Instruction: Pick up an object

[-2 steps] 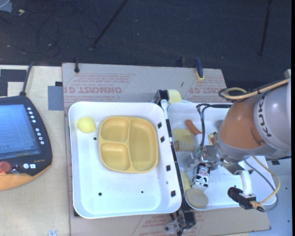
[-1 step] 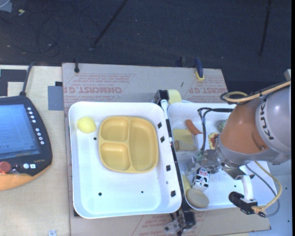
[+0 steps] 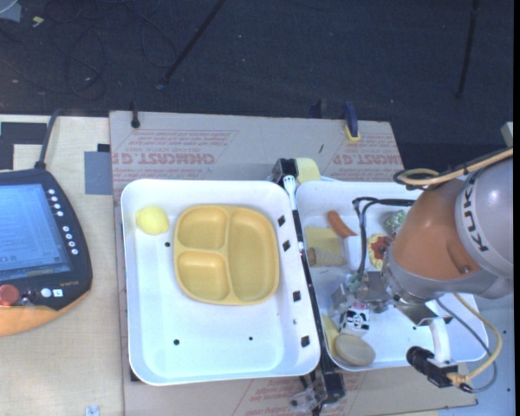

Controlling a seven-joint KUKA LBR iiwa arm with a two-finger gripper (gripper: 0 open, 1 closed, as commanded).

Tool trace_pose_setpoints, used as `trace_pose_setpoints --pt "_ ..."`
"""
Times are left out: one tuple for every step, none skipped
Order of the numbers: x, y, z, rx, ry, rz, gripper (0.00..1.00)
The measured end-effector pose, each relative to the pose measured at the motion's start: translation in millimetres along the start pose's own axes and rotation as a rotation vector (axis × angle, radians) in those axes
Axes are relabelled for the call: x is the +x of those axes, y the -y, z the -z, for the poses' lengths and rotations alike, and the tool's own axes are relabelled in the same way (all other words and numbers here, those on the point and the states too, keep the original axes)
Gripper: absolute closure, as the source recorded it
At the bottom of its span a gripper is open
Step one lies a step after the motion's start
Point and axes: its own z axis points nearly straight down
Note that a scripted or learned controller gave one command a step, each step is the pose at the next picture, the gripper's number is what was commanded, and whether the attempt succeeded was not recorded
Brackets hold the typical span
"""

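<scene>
In the right bin (image 3: 325,199), near the middle right of the frame, lay a small orange sausage (image 3: 340,224), a pale yellow block (image 3: 326,250), a black-and-white toy (image 3: 354,321) and a flat tan disc (image 3: 355,350), while a yellow ball (image 3: 152,220) sat in the left bin (image 3: 147,319).

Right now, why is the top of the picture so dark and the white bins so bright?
In the camera view, the floor beyond the bench is dim and unlit; the left bin glares bright white around the yellow plate; the arm shades part of the right bin, so small items there look murky.
</scene>
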Motion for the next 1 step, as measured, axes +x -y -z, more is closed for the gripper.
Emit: trace_pose_setpoints --pt "-1.0 14.5 0.0 0.0 0.001 0.0 0.0"
